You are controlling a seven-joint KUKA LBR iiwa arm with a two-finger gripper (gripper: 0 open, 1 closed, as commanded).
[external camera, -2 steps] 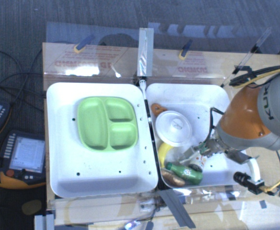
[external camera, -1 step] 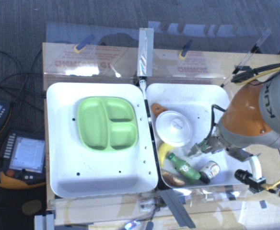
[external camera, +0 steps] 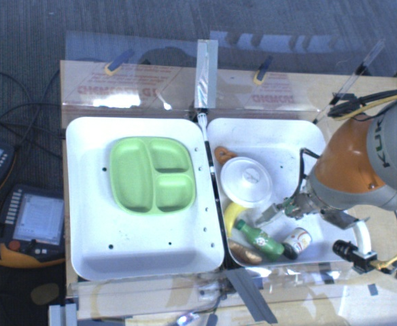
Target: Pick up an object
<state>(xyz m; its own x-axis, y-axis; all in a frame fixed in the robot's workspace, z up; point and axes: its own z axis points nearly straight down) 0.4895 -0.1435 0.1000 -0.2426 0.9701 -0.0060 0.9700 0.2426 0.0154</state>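
The gripper [external camera: 270, 214] hangs low in the right bin [external camera: 307, 131], its fingers slightly apart with nothing between them. No object is lifted, so the whole pick remains, as I judge it. Just at its seven o'clock lies the green bottle [external camera: 261, 241]; the white bowl [external camera: 247, 179] sits at eleven o'clock, a small can [external camera: 298, 238] at four. The green plate [external camera: 152, 174] rests in the left bin [external camera: 83, 202].
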